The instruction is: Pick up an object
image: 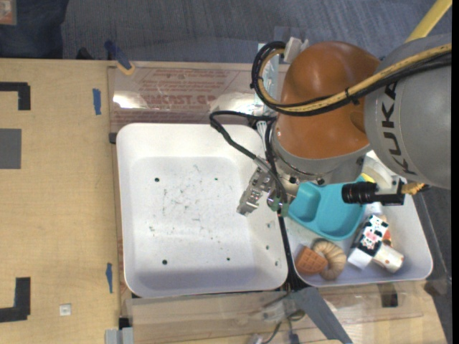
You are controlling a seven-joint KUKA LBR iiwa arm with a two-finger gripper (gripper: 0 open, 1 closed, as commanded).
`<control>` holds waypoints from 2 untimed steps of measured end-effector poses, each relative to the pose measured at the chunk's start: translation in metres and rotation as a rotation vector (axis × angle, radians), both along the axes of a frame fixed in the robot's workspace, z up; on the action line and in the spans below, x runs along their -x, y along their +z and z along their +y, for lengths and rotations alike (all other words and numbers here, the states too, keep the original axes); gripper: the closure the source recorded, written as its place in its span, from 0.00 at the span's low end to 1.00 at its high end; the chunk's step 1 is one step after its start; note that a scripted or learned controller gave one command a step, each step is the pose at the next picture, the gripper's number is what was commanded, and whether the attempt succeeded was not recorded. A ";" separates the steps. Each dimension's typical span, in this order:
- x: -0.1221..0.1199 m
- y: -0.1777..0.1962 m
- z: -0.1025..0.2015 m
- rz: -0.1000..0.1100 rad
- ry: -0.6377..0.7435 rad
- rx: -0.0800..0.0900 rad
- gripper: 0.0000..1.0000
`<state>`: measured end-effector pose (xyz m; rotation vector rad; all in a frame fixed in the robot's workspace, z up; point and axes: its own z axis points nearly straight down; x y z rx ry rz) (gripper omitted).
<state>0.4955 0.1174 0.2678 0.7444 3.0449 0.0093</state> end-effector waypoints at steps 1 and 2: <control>0.010 -0.024 0.067 0.009 0.102 0.003 1.00; -0.013 -0.175 0.062 -0.006 -0.037 -0.003 1.00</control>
